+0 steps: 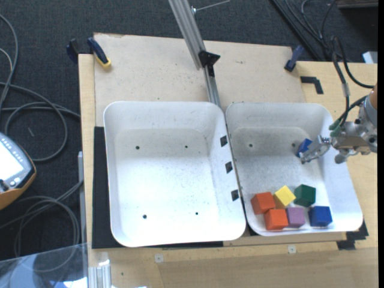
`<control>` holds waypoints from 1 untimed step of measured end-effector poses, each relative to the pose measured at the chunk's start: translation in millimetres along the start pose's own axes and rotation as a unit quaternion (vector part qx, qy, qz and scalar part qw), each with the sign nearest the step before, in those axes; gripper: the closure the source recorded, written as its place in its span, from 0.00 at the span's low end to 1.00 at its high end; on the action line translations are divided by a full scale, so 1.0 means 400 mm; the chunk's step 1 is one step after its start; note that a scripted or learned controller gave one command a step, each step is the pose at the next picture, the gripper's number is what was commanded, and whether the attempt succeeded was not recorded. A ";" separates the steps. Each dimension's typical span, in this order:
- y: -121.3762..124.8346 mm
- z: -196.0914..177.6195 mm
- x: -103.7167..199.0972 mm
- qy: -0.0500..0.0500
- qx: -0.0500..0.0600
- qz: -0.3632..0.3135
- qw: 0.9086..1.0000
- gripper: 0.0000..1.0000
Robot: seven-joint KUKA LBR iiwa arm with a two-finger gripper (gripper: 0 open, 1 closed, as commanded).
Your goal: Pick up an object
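A wooden bench (156, 71) stands on dark carpet (42, 17). A slanted metal rail (186, 23) crosses its back edge. A clamp with a yellow tip (99, 51) grips the back left corner, and a blue clamp (293, 57) sits near the back right. Loose black cables (30, 101) trail over the carpet at left.

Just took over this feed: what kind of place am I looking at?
Likely a robotics lab test bench: two white bins on a clamped wooden board, loose cables on dark carpet, and small coloured blocks in the right bin near the claw.
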State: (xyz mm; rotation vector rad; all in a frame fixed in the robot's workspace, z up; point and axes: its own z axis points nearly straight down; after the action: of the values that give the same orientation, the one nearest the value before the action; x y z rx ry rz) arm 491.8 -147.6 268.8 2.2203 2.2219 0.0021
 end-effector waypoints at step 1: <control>0.138 -0.091 -0.138 -0.003 -0.004 0.001 1.000 0.00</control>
State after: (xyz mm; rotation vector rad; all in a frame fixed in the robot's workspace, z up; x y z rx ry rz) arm 546.8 -202.9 305.2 2.2154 2.2136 0.0038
